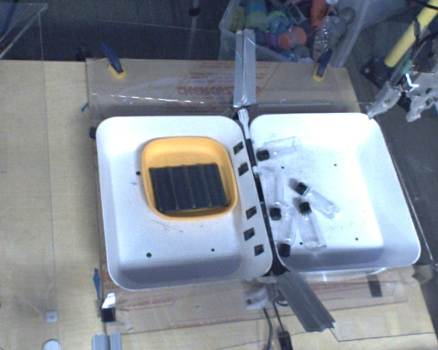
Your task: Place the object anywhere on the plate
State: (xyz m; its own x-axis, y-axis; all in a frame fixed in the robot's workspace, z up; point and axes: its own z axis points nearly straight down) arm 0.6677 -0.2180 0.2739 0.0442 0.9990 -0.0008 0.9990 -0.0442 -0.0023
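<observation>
Camera view: both bins are seen from above at a slant.
Plate (152,154): yellow, rounded-square, glossy, set in the left bin (117,217).
Object (187,187): dark ribbed rectangular slab, laid flat on the plate.
Right bin (365,166): clear plastic vials (312,197) with black caps are scattered inside.
Worktop (36,166): pale wood.
Tool: state cannot be told.

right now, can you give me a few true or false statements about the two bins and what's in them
1. The yellow plate sits in the left bin. True.
2. A dark ridged block lies on the plate. True.
3. The clear vials with black caps lie on the plate. False: they lie scattered in the right bin.
4. The plate is round. False: it is squarish with rounded corners.
5. The right bin holds a red ball. False: it holds the vials.
</observation>
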